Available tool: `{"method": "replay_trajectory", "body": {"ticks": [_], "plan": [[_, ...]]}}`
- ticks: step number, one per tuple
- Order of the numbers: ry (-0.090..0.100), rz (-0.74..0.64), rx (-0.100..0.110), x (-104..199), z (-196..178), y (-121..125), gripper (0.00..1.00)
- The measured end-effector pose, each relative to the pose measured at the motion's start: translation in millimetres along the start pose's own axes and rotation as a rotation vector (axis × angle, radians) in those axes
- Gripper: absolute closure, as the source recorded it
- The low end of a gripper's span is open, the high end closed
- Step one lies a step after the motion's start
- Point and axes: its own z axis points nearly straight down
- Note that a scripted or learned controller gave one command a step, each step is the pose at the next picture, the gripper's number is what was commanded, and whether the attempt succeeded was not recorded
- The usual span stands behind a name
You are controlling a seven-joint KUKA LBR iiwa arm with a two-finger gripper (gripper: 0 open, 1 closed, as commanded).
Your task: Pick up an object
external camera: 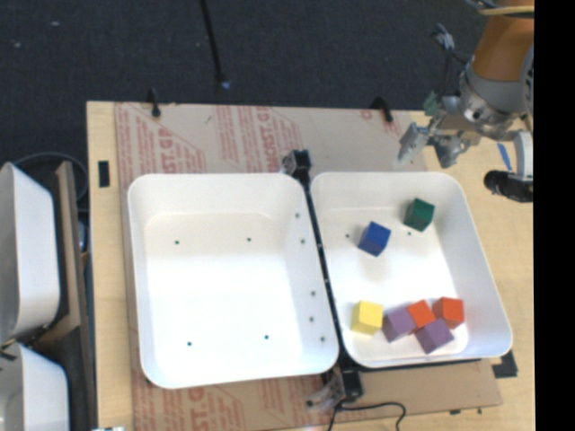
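Several small cubes lie in the right bin [481, 268]. A green cube [419, 214] and a blue cube [375, 238] sit near its far side. At the near side a yellow cube [367, 317], two purple cubes [396, 323] [435, 336] and two orange cubes [420, 313] [450, 310] are bunched together. My gripper [428, 148] hangs above the bench just beyond the right bin's far rim, up and right of the green cube. Its fingers are spread open with nothing between them.
The left bin [216, 277] stands beside the right one, their rims meeting at a black clip [297, 162]. Cardboard [225, 137] covers the bench beyond the bins. A white container [27, 241] stands at the far left.
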Motion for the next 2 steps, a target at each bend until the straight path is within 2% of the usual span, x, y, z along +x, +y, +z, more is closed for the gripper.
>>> {"method": "replay_trajectory", "body": {"ticks": [1, 2], "plan": [[0.003, -0.002, 0.013, 41, 160, 5, 0.00], [0.000, 0.001, 0.002, 49, 159, -46, 0.00]]}}
